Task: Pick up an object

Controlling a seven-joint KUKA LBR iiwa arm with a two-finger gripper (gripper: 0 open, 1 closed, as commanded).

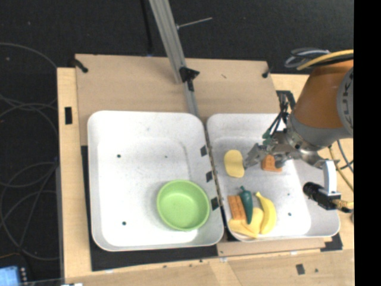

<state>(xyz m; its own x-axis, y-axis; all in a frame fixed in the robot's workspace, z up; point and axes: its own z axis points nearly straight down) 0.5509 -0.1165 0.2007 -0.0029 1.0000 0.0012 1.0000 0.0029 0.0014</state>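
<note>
In the right bin (297,130) the gripper (266,155) is low over the floor, near the middle, with the arm (321,106) coming in from the right. Its fingers look spread apart: one grey finger (255,155) points to the left, toward the yellow piece (234,163), and a small orange block (272,162) sits just under the other side of the gripper. I cannot tell if the block is truly between the fingers or only beside them, so I do not say that it is held.

The yellow piece lies just left of the gripper, close to the wall between the bins. At the near edge of the same bin there is a heap: a banana (266,212), a green pepper (246,202), an orange slab (236,207) and a pale yellow thing under them. The left bin (143,142) has a green bowl (183,204) at its near right corner.

I judge the step to be the approach or the grasp itself, at the orange block. The next move asks that the fingers be centred on the block, then close on it, and only after that lift straight up. The block is small, so a little error to the side may push it away.
</note>
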